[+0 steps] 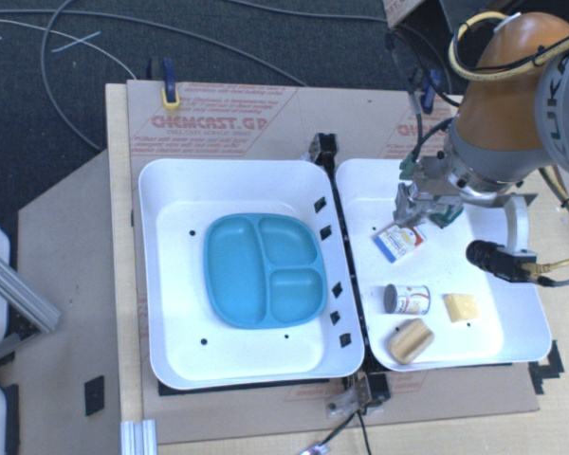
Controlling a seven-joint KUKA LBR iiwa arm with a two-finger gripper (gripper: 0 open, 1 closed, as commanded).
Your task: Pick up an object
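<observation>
The arm is reaching in over the right bin [541, 344] on the desk [228, 121], and its pincer [412, 211] is hanging low near that bin's far edge, just above or touching a small blue-and-white packet [396, 242]. How the pincer is set cannot be told from this slant, since the wrist is covering it, and nothing is showing clearly between its tips, so the pick is looking not yet done. Nearer the bin's front edge, a small can [408, 300] is lying on its side, a yellow block [461, 307] is sitting just beside it toward the right edge, and a tan cylinder [410, 340] is resting close to the front rim. The left bin [156, 282] is carrying a blue divided tray [264, 270] at its middle. Closing on an object and lifting it clear are, by my judgement, left to do.
</observation>
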